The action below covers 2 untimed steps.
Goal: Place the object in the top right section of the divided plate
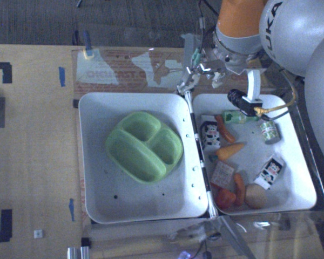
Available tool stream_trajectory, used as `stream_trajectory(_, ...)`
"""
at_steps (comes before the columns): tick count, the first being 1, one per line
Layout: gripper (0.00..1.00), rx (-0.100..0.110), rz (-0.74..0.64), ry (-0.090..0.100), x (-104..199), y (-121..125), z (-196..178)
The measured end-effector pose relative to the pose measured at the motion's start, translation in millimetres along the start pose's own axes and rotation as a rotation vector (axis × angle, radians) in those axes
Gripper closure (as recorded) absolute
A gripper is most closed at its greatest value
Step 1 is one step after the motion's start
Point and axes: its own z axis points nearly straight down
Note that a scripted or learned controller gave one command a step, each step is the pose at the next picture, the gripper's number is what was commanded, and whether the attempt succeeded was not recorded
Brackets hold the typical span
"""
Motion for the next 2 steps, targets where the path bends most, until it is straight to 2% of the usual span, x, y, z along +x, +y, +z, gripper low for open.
stream_trajectory(2,0.00,0.000,0.000,0.000,0.0,0.0,0.0)
